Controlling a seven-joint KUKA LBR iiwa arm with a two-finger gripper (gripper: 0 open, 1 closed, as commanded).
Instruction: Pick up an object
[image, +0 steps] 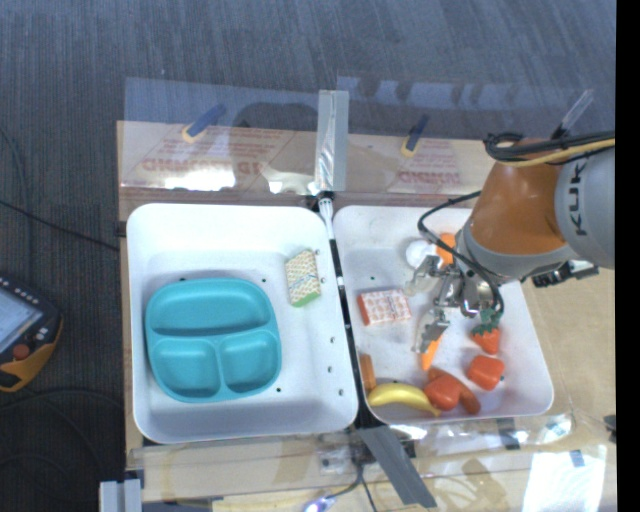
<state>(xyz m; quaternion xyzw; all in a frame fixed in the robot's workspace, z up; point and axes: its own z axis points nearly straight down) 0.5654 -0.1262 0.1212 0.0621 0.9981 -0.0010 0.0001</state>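
My hand (447, 300) hangs low over the middle of the right bin (385, 235), its metal fingers tangled with glare, so I cannot tell how far they are parted or whether anything sits between them. Just under it lies a thin orange carrot (430, 352), partly covered by me. Beside that, toward the bin's left wall, rests a flat pink-and-white patterned packet (384, 307); any print on it is too small to read. Along the bin's near edge sit a yellow banana (400, 398), a red tomato (445, 388), and two strawberry-like red pieces (486, 358) near the right wall. In the left bin (200, 225) lie a smooth teal divided plate (212, 337) and a speckled sponge (303, 277). Red writing on the bench (180, 160) behind is blurred.
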